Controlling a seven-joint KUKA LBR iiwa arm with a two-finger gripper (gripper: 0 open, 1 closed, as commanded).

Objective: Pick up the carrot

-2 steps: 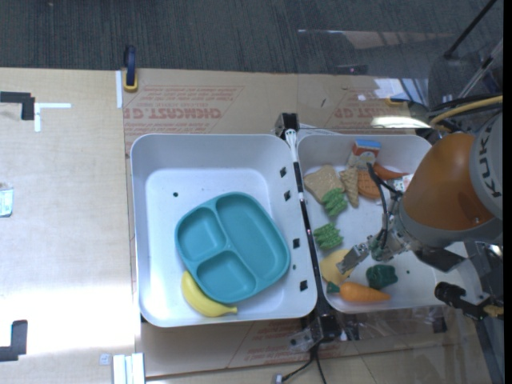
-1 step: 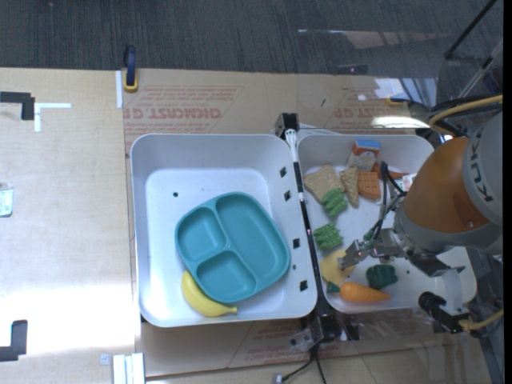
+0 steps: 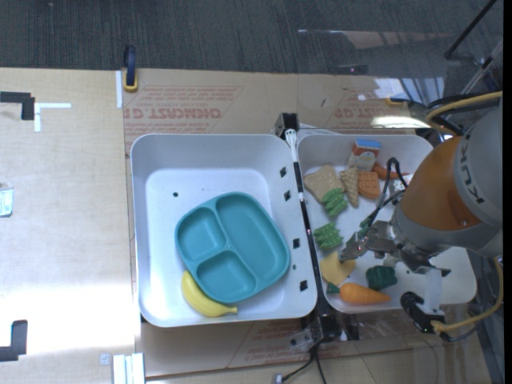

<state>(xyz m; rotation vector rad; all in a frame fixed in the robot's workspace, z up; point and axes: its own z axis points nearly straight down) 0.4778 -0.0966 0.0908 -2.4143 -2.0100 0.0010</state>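
The carrot [image 3: 365, 294] has not been lifted: it is seen lying on the floor of the right bin [image 3: 460, 286], near the front wall, just beside a dark green vegetable [image 3: 381, 277]. The gripper [image 3: 358, 246] is held above and to the left of it; its fingers seem spread with nothing between them, though the view is poor. The descent, the grasp and the lift are all left. The bins are set on brown cardboard [image 3: 200, 106] over a pale bench [image 3: 56, 230], beyond which dark carpet [image 3: 240, 14] is laid. A teal divided plate [image 3: 232, 246] and a banana [image 3: 204, 298] are kept in the left bin [image 3: 160, 158].
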